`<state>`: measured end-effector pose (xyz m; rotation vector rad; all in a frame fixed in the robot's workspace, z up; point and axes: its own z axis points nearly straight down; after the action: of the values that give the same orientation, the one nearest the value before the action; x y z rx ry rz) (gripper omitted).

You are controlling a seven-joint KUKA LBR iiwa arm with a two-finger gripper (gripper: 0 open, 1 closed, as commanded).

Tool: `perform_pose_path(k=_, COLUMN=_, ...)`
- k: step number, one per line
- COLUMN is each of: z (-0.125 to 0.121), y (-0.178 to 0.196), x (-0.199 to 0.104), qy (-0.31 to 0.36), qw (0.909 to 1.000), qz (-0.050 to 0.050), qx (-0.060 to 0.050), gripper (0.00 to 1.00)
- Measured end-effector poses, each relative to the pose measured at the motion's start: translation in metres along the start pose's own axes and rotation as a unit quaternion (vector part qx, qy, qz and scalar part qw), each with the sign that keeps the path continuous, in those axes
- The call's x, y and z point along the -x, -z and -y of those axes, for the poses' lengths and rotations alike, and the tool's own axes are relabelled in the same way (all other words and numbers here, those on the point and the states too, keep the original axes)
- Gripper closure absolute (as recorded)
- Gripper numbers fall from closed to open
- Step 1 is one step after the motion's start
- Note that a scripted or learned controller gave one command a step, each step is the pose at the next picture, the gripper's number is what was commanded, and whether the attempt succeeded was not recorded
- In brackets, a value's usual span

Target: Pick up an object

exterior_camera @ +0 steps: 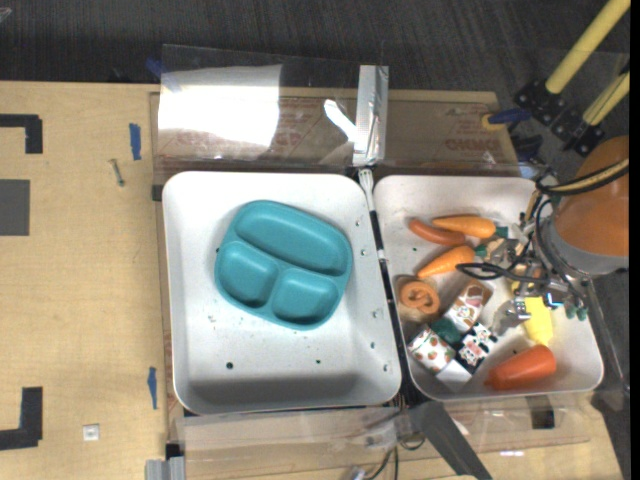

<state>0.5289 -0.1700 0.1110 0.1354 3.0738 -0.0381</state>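
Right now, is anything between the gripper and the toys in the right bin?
Nothing visible. The gripper is already low in the right bin, among the toys; an orange carrot and a yellow piece lie right beside it.

Little can be read here. The brown cardboard panel point(440, 133) behind the right bin point(590, 373) carries faint printed lettering near its right end, too washed out to make out as words. The small cartons point(465, 313) lying in that bin have printed, coloured faces with dark and red patches, but the marks on them are too small and blurred to read as text, brand or number. No numerals can be made out anywhere on the bench.
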Motion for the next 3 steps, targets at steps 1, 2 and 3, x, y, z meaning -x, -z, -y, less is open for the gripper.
perform_pose_path(k=1, z=-0.011, y=0.003, x=-0.03, qy=-0.101, qw=0.9949, qz=0.006, qx=-0.001, gripper=0.0)
perform_pose_path(k=2, z=-0.013, y=0.004, x=-0.03, qy=-0.105, qw=0.9944, qz=0.006, qx=-0.003, gripper=0.0)
perform_pose_path(k=3, z=-0.02, y=-0.021, x=0.065, qy=-0.115, qw=0.993, qz=-0.024, qx=0.006, gripper=0.0)
